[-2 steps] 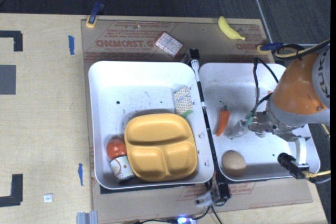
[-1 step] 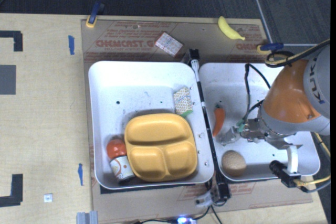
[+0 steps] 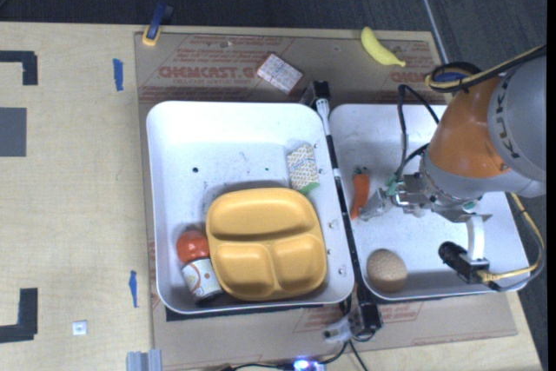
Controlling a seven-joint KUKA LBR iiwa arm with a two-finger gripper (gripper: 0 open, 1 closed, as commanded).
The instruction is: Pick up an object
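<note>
the arm [image 3: 486,143] is cut off by the right edge, the gripper [image 3: 382,204] fingers are too blurred to be read, and the red and white object [image 3: 195,261] is partly hidden under the yellow tray [image 3: 265,239] in the left bin [image 3: 174,143].

Yellow banana [image 3: 381,48] at far edge of cardboard sheet [image 3: 217,69], blue clamp [image 3: 156,23] at its far-left corner, small printed packet [image 3: 279,73] btw. them.

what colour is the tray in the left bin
Yellow, a divided tray, seen in the camera view.
</note>
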